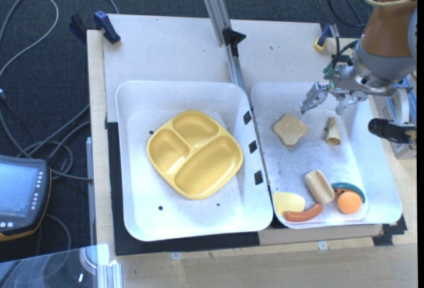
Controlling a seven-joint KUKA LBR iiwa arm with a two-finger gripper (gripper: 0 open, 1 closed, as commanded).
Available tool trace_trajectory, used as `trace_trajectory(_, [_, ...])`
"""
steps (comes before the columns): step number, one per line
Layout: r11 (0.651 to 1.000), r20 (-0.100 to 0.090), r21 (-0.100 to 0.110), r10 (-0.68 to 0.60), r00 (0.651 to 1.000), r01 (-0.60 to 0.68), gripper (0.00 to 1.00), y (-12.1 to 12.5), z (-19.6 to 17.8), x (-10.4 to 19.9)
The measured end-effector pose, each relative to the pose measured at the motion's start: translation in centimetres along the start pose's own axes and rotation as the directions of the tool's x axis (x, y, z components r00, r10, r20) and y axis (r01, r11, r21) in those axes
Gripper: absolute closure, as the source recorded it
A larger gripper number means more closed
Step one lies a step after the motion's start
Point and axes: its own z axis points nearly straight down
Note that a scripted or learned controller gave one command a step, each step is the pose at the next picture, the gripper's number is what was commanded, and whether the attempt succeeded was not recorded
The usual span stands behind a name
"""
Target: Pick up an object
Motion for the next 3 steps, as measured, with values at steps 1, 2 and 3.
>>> trace_trajectory(1, [1.0, 0.0, 0.0, 0.0, 1.0, 0.0, 0.0, 0.0, 0.0, 0.0])
trace_trajectory(2, [1.0, 0.0, 0.006, 0.001, 1.0, -0.001, 0.0, 0.2, 6.3, 0.1])
trace_trajectory(3, [1.0, 0.0, 0.007, 0.001, 1.0, -0.001, 0.0, 0.1, 11.6, 0.1])
